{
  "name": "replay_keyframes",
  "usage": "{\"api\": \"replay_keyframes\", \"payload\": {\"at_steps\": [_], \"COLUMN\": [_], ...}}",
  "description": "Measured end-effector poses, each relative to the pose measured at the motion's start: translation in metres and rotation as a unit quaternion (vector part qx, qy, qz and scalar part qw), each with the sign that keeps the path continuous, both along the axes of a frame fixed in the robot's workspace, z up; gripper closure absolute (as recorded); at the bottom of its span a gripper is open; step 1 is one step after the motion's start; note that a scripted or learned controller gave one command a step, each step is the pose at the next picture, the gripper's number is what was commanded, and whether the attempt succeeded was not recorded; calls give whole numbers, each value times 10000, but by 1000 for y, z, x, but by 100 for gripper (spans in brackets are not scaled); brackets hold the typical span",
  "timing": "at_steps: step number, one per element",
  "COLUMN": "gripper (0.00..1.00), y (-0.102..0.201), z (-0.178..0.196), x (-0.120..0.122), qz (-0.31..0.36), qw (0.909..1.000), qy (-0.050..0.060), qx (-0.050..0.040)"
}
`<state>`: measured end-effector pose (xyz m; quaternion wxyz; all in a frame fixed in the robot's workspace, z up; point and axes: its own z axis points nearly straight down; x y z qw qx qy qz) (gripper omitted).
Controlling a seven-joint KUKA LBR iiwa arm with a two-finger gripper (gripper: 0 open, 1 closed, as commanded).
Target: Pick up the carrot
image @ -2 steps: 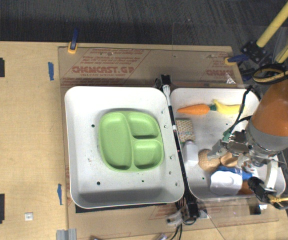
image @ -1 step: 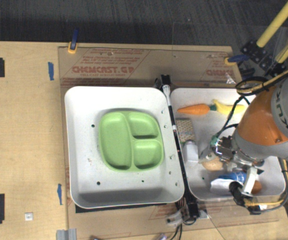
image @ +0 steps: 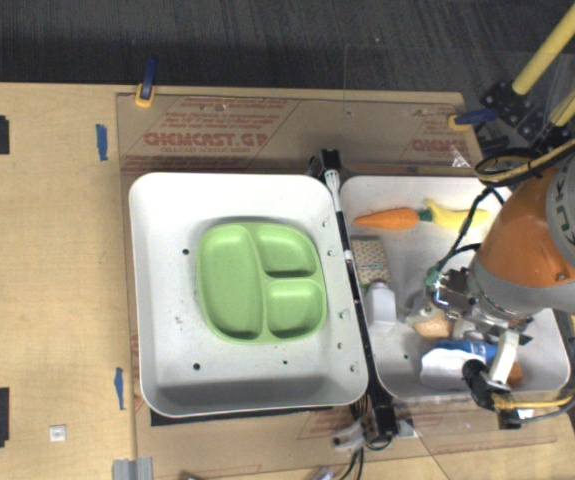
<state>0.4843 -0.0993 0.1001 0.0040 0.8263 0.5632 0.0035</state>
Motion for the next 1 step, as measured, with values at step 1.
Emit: {"api": "replay_keyframes", "payload": {"at_steps": [1], "gripper": [100], "y": [3], "z": [-9], "x": [-3], "qz": [376], "qw": [9993], "qy": [40], "qx": [15]}}
